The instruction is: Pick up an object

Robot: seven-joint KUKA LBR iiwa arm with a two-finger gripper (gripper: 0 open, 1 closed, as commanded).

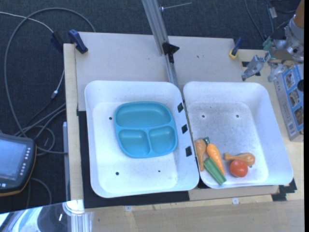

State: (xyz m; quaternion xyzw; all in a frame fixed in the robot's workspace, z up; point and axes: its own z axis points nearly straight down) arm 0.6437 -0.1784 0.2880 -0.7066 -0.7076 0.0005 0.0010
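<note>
Orange carrot lies at the right bin's near edge; my fingers, spread apart, hover over its far corner and should descend squarely.

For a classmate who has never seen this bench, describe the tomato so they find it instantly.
Go to the right-hand white bin, then its near corner, where toy foods cluster. The tomato is the round red piece, touching a tan gourd-shaped toy; the carrot beside it is long and orange.
</note>
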